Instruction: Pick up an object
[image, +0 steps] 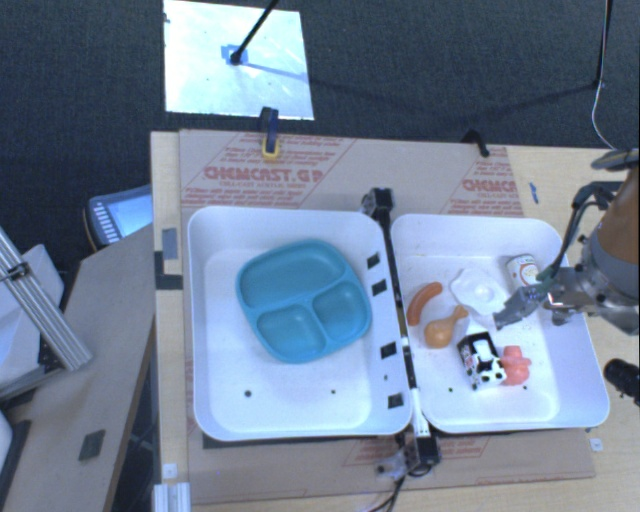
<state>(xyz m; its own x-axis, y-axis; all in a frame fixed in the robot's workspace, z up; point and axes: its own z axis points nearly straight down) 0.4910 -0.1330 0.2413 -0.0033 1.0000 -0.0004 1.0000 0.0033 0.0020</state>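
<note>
White right bin holds six small objects; gripper state unclear

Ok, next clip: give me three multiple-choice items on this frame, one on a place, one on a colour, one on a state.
1. Where does the divided plate lie?
A. left bin
B. right bin
C. on the cardboard

2. What colour is that plate?
A. red
B. blue
C. yellow

3. How does the gripper stand to the toys?
A. lifting the sausage
B. over the right bin, nothing seen between its fingers
C. resting on the plate

Answers: 1 A, it sits inside the left bin. 2 B, it is plainly light blue. 3 B, it hangs over the right bin; the orange sausage lies apart on the floor.
</note>
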